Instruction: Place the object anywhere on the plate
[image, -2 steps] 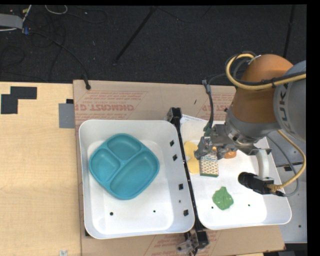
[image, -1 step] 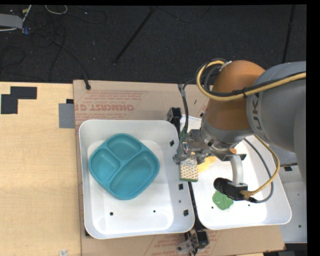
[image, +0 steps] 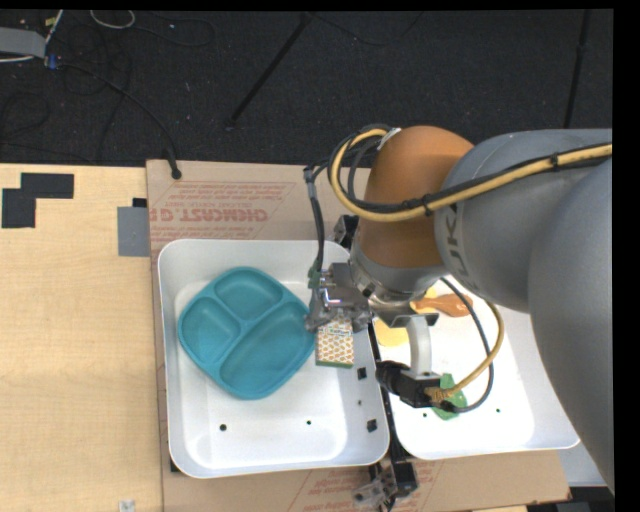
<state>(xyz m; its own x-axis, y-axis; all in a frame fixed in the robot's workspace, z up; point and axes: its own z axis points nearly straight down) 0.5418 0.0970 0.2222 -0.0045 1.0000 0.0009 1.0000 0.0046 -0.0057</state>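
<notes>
left bin (image: 190, 440) with teal divided plate (image: 245, 332) at frame centre-left.
gripper (image: 333, 322) clamps a patterned card (image: 335, 346) at the plate's right edge; right bin (image: 520, 420) holds orange and green items beneath the arm.

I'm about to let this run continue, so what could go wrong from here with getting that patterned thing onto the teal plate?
1. The small patterned object sits under the gripper at the plate's right edge; released here, it could land half on the rim or slide off into the left bin.
2. Whether the object is firmly gripped is unclear, so it may drop early.
3. The gripper hangs close to the rim and might nudge the plate.
</notes>
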